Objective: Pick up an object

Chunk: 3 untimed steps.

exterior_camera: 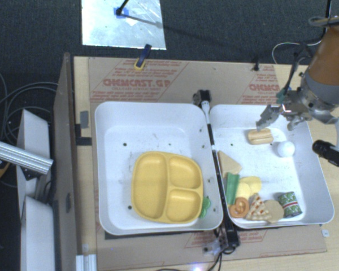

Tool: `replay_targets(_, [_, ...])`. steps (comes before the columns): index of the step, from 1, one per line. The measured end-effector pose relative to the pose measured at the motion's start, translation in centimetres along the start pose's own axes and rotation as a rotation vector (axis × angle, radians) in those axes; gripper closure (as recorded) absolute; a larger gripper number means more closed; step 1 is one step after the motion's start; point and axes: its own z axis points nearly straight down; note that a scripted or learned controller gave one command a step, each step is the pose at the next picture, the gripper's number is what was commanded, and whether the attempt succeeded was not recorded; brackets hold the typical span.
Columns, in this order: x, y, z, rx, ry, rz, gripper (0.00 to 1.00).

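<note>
Camera view looks down on 2 shallow white bins side by side on a brown cardboard sheet (158,78). On the floor of the left white bin (118,123) lies a yellow plastic plate with 3 compartments (167,186), and a small green piece (205,206) sits just beside its lower right edge.

At the upper right of the frame the grey arm with its orange band (330,55) reaches in over the right white bin (311,174). The two-finger gripper (282,116) is above the upper part of this bin, with its fingers spread apart and nothing between them. Just below the gripper a tan bread-shaped block (259,136) lies on the bin floor, and a white ball (283,148) rests near it to the right.

Lower in the right bin is a cluster of toy food: a pale tan wedge (230,162), a green stick-shaped piece (231,186), a yellow rounded piece (248,185), an orange ring (239,208), a pizza-like slice with red spots (258,209), and a small green can with a label (289,204) in the lower right.

At the upper left of the frame, a shiny silver sheet (124,16) lies on the dark carpet.
</note>
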Motion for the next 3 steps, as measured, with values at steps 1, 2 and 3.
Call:
replay_targets(1, [-1.5, 4.0, 8.0, 0.002, -0.001, 0.001, 0.00])
replay_targets(2, [-3.6, 4.8, 15.6, 0.000, -0.001, 0.003, 0.00])
replay_targets(3, [-7.3, 4.5, 17.3, -0.003, -0.002, 0.004, 0.00])
